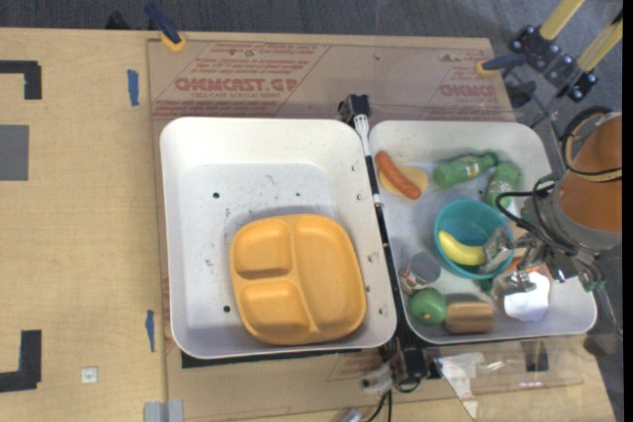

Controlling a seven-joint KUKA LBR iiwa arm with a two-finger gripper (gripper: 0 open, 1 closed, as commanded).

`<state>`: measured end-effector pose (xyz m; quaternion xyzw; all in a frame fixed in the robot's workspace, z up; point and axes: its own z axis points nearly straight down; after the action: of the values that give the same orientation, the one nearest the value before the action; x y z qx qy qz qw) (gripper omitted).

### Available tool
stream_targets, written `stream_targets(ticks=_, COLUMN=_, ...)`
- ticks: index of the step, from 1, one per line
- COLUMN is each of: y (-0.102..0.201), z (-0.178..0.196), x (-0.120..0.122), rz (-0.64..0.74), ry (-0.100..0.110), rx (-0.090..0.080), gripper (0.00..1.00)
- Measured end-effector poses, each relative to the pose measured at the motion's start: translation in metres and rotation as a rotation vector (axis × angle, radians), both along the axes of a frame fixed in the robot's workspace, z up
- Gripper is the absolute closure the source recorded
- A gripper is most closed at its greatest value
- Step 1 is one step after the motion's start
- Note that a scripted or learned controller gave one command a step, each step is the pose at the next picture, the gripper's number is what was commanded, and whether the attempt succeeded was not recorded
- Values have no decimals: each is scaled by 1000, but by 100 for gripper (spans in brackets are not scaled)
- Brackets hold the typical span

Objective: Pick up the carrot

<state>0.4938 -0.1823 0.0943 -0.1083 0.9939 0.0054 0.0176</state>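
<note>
Camera view: carrot (400,176) beside green bottle (465,169), teal bowl (465,218); pincer (521,284) state unclear.

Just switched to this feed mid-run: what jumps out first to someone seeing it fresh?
The big yellow divided plate in the left bin grabs the eye first. Next comes the crowded right bin: a teal bowl holding a banana, the orange carrot near its upper-left corner, and a green bottle beside it. The arm's orange band looms at the right edge, with the gripper low over that bin's lower-right part.
</note>
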Motion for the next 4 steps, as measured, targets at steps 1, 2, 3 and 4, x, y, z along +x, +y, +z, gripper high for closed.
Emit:
stream_targets(ticks=1, y=-20, z=-1, x=85, rz=35, ry=29, rx=2, gripper=100)
stream_targets(ticks=2, y=-15, z=8, x=84, rz=39, ry=34, rx=9, gripper=100)
stream_targets(ticks=3, y=-30, z=-4, x=120, rz=58, ry=99, rx=15, gripper=100)
stream_targets(ticks=4, y=-26, z=2, x=116, rz=62, ry=116, rx=24, gripper=100)
